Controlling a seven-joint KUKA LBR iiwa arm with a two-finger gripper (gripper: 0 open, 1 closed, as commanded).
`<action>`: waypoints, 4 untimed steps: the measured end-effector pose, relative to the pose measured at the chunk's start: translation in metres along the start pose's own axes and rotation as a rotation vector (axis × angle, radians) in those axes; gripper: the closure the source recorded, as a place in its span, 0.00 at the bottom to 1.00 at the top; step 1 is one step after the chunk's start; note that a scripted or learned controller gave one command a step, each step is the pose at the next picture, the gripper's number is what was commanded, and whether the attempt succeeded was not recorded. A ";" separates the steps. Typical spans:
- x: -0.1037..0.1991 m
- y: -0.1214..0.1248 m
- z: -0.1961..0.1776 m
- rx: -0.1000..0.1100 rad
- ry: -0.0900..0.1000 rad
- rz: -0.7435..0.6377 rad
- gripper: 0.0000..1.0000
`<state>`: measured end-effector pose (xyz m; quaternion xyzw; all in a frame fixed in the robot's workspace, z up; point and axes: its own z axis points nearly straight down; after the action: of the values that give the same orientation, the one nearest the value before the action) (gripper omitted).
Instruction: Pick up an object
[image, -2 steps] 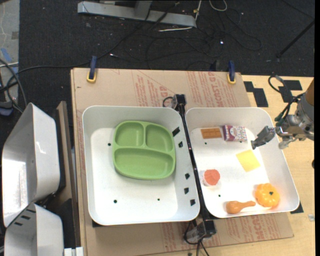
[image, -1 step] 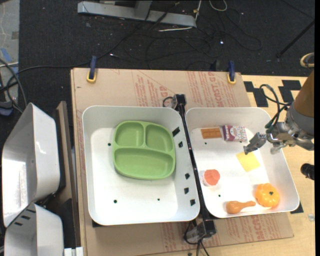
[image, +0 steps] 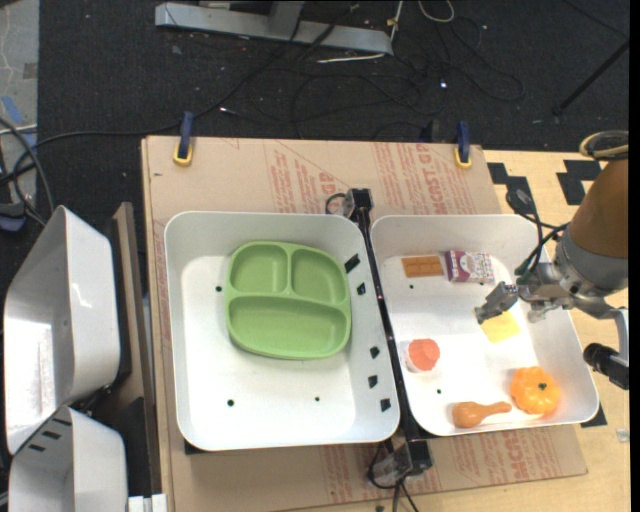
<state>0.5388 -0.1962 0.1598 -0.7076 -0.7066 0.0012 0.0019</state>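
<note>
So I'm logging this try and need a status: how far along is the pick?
Done: the end effector has reached into the right bin and sits right at the yellow block. In hand: closing in on that block; a grip isn't visible. Left: lifting something out. The pumpkin, drumstick and red piece lie untouched.

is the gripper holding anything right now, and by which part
Cannot be told: the gripper sits right at the yellow block in the right bin, but no grip on it shows.
</note>
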 end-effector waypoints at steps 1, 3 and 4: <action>-0.003 0.008 0.048 -0.001 0.000 0.000 0.00; 0.005 0.015 -0.015 -0.010 -0.003 -0.006 1.00; 0.005 0.016 -0.054 -0.010 -0.003 -0.005 1.00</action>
<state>0.5553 -0.1910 0.2141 -0.7058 -0.7084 -0.0011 -0.0029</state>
